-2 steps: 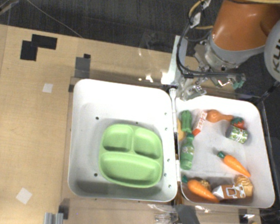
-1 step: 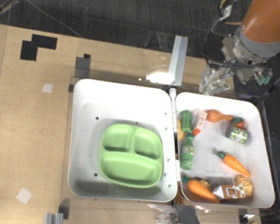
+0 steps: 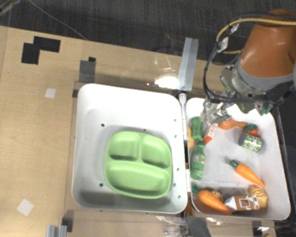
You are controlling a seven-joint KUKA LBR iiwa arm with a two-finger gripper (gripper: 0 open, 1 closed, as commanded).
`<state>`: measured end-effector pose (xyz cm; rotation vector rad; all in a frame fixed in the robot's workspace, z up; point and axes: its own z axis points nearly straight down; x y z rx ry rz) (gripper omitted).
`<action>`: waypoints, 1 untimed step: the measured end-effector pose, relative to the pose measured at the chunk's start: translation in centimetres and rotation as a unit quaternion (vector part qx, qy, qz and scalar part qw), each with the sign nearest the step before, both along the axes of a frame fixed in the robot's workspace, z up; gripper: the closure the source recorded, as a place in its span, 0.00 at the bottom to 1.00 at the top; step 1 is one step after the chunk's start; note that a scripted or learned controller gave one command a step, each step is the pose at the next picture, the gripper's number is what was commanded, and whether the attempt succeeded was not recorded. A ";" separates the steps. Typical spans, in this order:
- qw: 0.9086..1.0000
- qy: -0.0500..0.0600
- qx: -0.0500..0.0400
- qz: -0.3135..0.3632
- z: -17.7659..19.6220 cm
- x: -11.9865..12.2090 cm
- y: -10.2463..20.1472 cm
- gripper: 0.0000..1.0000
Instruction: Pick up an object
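Note:
My gripper [image 3: 211, 116] hangs low over the back left part of the right bin [image 3: 279, 157], under the grey and orange wrist. Just to its right lies an orange carrot [image 3: 233, 124], and a small orange and white piece [image 3: 210, 132] sits right below it. A green bottle [image 3: 196, 127] lies to its left against the bin wall, with a second green bottle [image 3: 198, 161] further forward. A green can [image 3: 251, 142] rests at the back right. I see nothing lifted off the bin floor.
Another carrot [image 3: 247, 173] lies mid right, a third carrot [image 3: 213, 201] and a brown packet [image 3: 248, 200] at the front. The left bin [image 3: 93, 109] holds a green compartment plate [image 3: 139, 164]. Cables loop above the wrist.

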<state>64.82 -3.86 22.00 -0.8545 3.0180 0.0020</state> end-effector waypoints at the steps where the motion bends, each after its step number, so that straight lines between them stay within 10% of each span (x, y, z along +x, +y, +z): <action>1: 1.000 -0.009 0.001 0.000 1.7 0.4 0.2 1.00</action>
